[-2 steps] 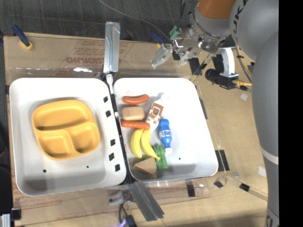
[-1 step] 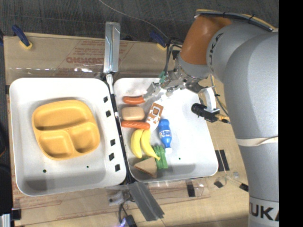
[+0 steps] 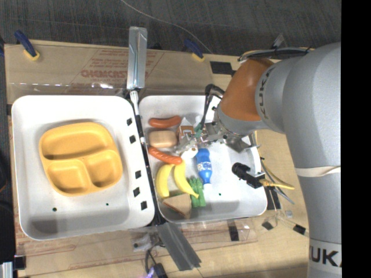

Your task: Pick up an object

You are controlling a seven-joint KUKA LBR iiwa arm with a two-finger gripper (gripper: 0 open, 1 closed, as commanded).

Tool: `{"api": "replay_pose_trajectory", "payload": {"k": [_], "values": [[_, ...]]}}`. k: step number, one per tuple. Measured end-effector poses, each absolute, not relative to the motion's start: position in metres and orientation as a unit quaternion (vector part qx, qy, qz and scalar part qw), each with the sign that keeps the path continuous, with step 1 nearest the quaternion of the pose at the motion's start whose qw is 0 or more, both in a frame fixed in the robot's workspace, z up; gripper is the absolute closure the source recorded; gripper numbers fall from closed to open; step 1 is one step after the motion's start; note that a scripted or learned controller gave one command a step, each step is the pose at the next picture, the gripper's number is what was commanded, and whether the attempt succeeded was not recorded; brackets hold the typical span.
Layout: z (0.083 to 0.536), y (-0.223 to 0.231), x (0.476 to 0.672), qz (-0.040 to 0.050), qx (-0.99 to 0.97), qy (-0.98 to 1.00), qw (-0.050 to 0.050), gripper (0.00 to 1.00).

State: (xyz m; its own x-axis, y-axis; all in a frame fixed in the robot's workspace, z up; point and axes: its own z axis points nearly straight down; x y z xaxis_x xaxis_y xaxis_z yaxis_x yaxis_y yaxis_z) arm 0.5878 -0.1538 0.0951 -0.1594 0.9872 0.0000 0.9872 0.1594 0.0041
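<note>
- Camera view looks down on two white bins side by side on the desk: the left bin carries a yellow divided tray, and the right bin carries the toy food.
- At the near-left of the right bin lie two bananas, touching a green piece and a slice of bread.
- Farther back are two sausages, one behind and one in front of a bun.
- A small blue bottle lies on its side near the middle of that bin, just below the gripper.
- The arm reaches in from the right, its gripper low over the bin's centre, between the bun and the bottle.
- How far the fingers are apart I cannot tell; metal parts and clutter hide the tips, and nothing is plainly held between them.
- The bottle looks the nearest candidate: probably light, stiff and smooth, so likely to roll or slip.
- A hold across its narrow middle, square to its long axis, seems soundest.
- The bananas would likely be light too, but curved and crowded by neighbours.
</note>
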Motion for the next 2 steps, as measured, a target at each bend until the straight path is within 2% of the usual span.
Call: {"api": "replay_pose_trajectory", "payload": {"k": [1, 2], "values": [[0.105, -0.154, 0.588, 0.0006, 0.646, 0.763, 0.001, 1.0], [0.093, -0.115, 0.62, -0.0198, 0.696, 0.717, -0.019, 1.0]]}}
